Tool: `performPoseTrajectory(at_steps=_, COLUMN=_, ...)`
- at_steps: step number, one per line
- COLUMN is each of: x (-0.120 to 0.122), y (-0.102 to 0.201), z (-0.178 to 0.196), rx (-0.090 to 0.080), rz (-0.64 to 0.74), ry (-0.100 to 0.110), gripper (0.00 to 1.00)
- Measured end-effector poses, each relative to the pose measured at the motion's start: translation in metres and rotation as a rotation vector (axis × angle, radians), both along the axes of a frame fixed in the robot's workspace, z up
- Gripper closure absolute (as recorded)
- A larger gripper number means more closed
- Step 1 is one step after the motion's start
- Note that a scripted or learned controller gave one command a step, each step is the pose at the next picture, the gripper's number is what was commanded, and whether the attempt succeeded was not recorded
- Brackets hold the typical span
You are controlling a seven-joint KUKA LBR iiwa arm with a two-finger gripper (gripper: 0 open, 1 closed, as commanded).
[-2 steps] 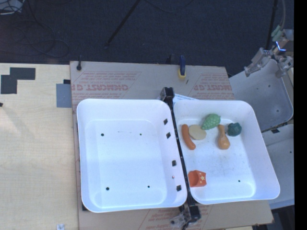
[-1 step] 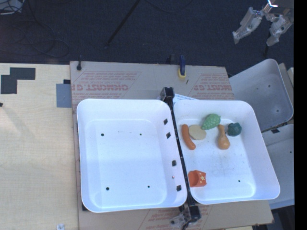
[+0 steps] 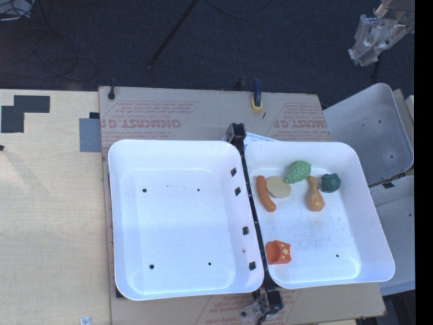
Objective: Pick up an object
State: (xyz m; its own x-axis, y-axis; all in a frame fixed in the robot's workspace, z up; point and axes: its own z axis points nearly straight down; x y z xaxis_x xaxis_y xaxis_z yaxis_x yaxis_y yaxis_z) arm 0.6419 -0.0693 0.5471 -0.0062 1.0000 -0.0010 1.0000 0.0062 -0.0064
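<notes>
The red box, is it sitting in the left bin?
No, the red box sits in the right bin, near its front left corner beside the divider.

pale grey metallic pincer (image 3: 380,24), angular, boxy
</notes>
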Motion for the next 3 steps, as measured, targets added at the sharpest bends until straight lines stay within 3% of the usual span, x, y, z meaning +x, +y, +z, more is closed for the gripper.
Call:
performPoseTrajectory(at_steps=1, x=-0.018, y=0.088, z=-0.074, rx=0.002, rz=0.001, ry=0.005, gripper=1.00)
performPoseTrajectory(at_steps=2, x=-0.056, y=0.170, z=-0.063, rx=0.002, rz=0.002, ry=-0.001, gripper=1.00)
performPoseTrajectory(at_steps=3, x=-0.078, y=0.241, z=-0.119, rx=0.000, rz=0.001, ry=0.004, gripper=1.00)
